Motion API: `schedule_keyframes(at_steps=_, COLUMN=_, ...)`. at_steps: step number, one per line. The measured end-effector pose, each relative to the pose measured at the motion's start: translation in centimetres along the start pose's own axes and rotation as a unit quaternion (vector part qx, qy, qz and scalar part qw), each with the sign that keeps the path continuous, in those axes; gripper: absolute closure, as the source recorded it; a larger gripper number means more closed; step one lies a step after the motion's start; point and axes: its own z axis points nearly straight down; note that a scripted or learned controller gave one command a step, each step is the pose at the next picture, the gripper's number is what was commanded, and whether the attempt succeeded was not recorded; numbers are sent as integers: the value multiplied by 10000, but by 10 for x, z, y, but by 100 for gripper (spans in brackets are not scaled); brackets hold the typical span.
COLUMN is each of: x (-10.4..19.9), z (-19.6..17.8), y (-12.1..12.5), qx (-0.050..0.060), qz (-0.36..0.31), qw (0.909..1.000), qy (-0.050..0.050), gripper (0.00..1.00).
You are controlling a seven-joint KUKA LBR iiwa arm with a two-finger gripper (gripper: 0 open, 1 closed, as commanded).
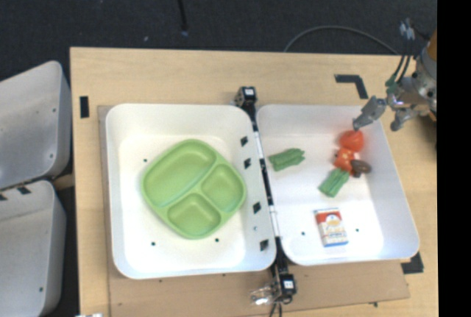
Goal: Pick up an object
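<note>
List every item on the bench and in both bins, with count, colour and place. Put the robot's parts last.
bench: one, light wood, under both bins
left bin: one, white, left half of the bench
right bin: one, white, right half of the bench
divided plate: one, light green, three compartments, middle of the left bin
green pieces: two, one near the right bin's left wall, one nearer its middle
red objects: a small cluster, red-orange with a dark bit beside it, upper right of the right bin
small box: one, white and red, lower part of the right bin
hand: one, grey, over the right bin's top right corner
</note>
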Motion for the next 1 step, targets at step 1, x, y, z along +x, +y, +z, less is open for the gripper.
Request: schedule_keyframes(at_steps=1, x=5, z=46, y=-6, qx=25, qz=4, qw=10000, qy=-2, gripper=0)
